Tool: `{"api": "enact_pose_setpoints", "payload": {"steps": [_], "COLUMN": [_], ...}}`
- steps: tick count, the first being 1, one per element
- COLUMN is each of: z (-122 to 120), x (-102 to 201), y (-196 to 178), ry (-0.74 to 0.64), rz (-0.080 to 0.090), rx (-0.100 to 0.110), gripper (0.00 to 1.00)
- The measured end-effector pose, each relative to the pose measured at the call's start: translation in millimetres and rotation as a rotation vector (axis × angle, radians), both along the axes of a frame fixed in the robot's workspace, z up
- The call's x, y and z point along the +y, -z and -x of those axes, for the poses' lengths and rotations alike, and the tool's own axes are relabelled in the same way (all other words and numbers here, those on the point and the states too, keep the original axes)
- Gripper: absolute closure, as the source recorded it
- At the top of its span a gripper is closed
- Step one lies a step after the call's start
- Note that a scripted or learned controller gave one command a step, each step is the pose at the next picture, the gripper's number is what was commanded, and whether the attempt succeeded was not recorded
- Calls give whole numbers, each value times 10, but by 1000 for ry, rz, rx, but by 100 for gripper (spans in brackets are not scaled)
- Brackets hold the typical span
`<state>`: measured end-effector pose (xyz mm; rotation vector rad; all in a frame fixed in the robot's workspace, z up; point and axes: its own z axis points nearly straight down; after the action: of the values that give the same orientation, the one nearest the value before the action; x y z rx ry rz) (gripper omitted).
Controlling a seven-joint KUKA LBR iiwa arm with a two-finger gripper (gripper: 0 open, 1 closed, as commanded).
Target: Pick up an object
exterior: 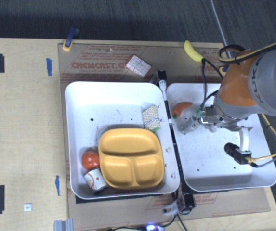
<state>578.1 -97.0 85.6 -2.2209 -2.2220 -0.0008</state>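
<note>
Dark carpet floor at the top, pale wooden bench (22,143) below it with black and blue tape marks. A brown cardboard sheet (104,64) lies on the bench under two white bins side by side.

The arm (253,85), grey with an orange band, comes in over the right bin (224,172). Its gripper (188,121) hangs low at that bin's upper left corner, near the wall shared with the left bin. Whether it is open, closed or holding anything — cannot tell; metal parts blur together there.

Just above the gripper, touching or nearly so, an orange-red object (181,108) lies on the bin floor. Its shape is partly hidden.

Across the wall from the gripper, in the left bin (80,100): a small patterned packet (151,117) nearest to it, leaning by the wall. Farther off and lower, a big yellow compartment tray (130,157). Beyond the tray, a red ball (90,159) and a small white-and-orange piece (95,179), both against the tray's far edge.

Behind the gripper, on the cardboard: a small printed card (138,65). A yellow banana-like piece (192,51) lies beyond the right bin's top edge.
</note>
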Motion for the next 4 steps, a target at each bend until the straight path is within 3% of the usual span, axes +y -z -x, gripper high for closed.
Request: {"api": "enact_pose_setpoints", "payload": {"steps": [2,3,4], "z": [663,317,685], "x": [-24,36,49], "y": [-4,-1,-2], "ry": [1,0,1], "rz": [1,1,0], "rx": [-3,-3,-2], "gripper": [0,0,0]}}
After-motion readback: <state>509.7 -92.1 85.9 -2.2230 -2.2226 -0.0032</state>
